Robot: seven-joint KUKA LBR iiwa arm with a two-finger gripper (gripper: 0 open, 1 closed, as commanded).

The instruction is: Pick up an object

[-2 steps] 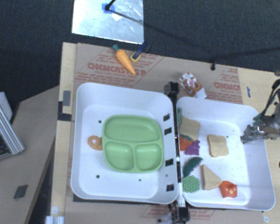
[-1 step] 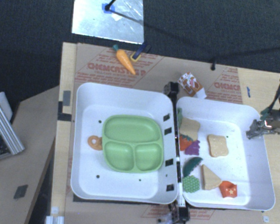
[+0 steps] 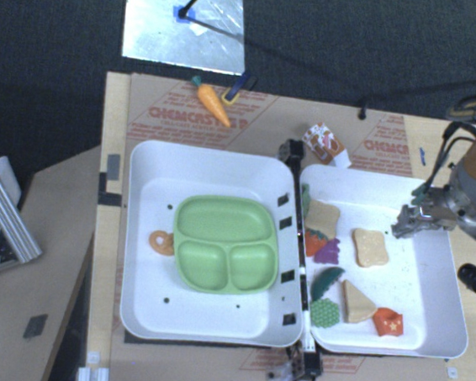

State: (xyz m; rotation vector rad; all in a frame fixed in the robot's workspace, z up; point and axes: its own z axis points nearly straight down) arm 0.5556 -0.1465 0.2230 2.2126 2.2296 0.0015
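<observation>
Bench (image 3: 254, 115) w/ bins, tool (image 3: 405, 222) right.

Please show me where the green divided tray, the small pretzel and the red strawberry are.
green divided tray (image 3: 220, 244): camera view, on its upper compartment.
pretzel (image 3: 162, 242): camera view, on its ring.
strawberry (image 3: 388, 322): camera view, on its red body.

Several toy food items are laid flat in the right bin (image 3: 434, 333): two toast slices (image 3: 371, 248) (image 3: 322, 216), a tan wedge (image 3: 356, 304), a red piece (image 3: 388, 322), purple grapes (image 3: 327, 251), and what appears to be green leafy pieces (image 3: 325, 296).
</observation>
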